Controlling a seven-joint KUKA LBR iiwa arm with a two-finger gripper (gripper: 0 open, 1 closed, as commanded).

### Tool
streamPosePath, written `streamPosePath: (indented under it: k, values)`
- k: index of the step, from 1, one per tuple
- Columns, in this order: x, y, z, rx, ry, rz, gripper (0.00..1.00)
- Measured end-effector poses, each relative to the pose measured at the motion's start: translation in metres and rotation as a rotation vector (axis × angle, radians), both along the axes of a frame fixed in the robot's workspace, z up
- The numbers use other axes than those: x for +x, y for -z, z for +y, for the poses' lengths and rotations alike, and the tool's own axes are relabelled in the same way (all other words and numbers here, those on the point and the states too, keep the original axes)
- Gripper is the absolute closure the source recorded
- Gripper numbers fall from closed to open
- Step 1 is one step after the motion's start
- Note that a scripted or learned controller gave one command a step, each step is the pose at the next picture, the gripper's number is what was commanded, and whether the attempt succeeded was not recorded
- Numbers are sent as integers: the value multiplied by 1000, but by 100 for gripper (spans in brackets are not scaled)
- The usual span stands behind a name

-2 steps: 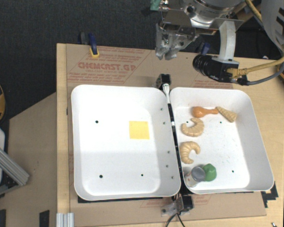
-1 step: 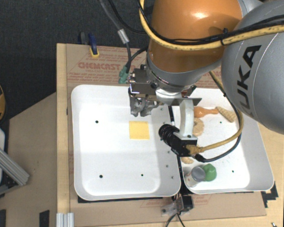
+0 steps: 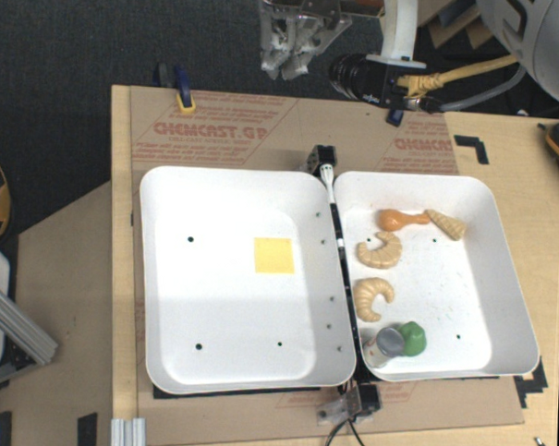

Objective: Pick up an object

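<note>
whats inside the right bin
The right bin holds an orange drumstick-shaped piece, a ridged tan cone, two croissant-shaped pieces, and a green object touching a grey one. Whatever lies beneath them is covered.

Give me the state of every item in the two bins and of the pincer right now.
Yellow square: flat, alone in left bin.
Orange piece: lying in right bin, touching cone.
Upper croissant: lying loose.
Lower croissant: lying loose.
Green object: against grey cap.
Pincer: raised beyond the bins, holding nothing.
</note>
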State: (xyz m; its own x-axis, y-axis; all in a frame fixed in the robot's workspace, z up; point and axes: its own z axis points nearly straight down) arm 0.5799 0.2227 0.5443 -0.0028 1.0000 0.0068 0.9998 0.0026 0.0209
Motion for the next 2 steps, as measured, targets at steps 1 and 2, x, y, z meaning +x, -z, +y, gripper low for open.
streamPosePath:
  k: [1, 2]
  values:
    - [-52, 175, 2, -14, 2, 41, 100]
    - [-104, 225, -8, -10, 3, 32, 100]
